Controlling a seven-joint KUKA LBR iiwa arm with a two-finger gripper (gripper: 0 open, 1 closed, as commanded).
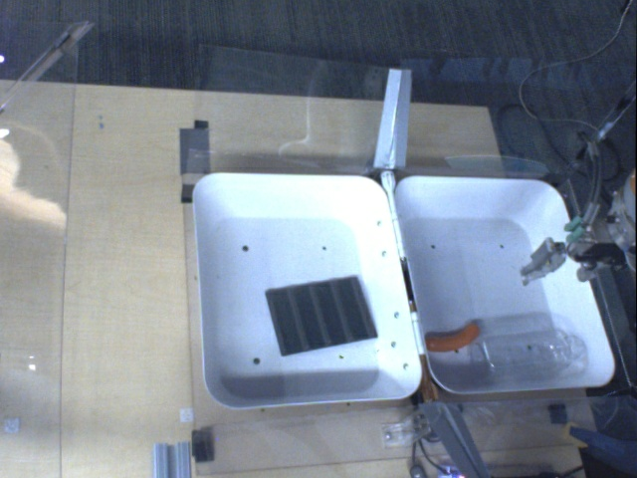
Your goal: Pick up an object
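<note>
You're in the approach: gripper (542, 260), finger state unclear, hovers over the right bin (468, 199); descend toward the clear plastic bottle (523, 350)

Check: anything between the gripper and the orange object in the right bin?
Bare white bin floor separates gripper from orange object, seen in the camera view; the clear bottle lies right of it.

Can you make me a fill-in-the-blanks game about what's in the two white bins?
1. The dark ridged mat lies in the ____ bin.
2. The orange object lies in the ____ bin.
3. The clear plastic bottle is lying on its ____.
4. The gripper hangs over the ____ bin.

Missing words: left, right, side, right
</note>
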